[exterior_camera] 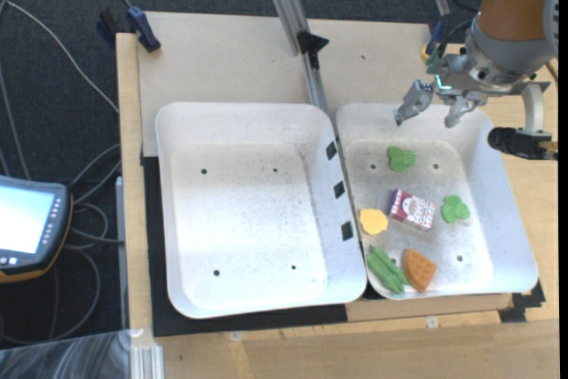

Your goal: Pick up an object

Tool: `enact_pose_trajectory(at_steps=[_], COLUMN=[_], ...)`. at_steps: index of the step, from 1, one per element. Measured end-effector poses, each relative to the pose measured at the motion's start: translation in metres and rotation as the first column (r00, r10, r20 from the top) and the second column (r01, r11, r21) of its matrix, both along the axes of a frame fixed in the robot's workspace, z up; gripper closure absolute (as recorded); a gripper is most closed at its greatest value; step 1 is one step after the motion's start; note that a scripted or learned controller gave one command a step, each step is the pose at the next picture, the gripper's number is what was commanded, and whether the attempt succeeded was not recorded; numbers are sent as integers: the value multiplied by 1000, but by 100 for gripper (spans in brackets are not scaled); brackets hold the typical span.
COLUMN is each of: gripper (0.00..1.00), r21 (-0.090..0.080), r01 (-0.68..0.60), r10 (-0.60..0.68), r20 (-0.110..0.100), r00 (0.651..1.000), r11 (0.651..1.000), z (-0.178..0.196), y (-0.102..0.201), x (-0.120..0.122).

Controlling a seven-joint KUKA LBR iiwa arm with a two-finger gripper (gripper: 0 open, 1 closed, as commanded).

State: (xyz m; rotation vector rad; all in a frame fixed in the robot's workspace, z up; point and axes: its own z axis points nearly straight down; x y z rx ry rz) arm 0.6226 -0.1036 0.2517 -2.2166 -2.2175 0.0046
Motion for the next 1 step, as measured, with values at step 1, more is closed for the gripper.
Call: enact_pose_trajectory(at_steps=[1], gripper=[0], r21=[-1], r01=[0], r10=[0], r20=[4], r00=[1000], r11=[1000], z=[2], y=[0], x=[0])
